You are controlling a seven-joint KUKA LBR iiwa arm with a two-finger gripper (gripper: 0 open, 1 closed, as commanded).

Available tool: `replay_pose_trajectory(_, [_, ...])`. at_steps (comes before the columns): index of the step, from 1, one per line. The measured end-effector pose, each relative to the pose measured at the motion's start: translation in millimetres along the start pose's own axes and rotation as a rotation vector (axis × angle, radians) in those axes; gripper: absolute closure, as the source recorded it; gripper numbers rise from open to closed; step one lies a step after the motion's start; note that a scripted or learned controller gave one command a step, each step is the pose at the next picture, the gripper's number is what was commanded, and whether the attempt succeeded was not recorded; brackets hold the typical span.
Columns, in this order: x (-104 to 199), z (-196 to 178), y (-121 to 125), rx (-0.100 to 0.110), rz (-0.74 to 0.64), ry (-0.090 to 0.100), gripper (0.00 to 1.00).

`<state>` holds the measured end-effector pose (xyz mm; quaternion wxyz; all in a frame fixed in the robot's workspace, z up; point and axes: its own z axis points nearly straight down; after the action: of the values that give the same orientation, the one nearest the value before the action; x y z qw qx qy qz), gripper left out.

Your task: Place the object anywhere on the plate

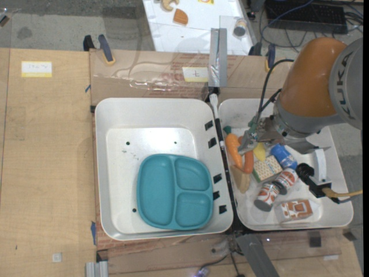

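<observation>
**Plate still bare, pick not yet made**

Your end effector [249, 140] sits low in the right bin [340, 212], over the top of the cluttered pile; you cannot tell its state from this view. Just beside it lies a carrot [232, 149], with a small can [266, 196] and a blue item [282, 154] nearby. Across the divider, the teal plate [174, 192] rests in the left bin [109, 154] with nothing on it. By my reading, grasp, carry and drop all remain.

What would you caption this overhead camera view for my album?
Robot hand low over toy groceries in the right bin; teal divided plate waits in the left bin.
</observation>
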<state>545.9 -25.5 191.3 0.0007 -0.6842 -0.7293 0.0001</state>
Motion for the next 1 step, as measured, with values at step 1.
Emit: replay_pose_trajectory(1, [76.3, -43.4, -32.2, -0.003, -0.102, 0.000, 1.00])
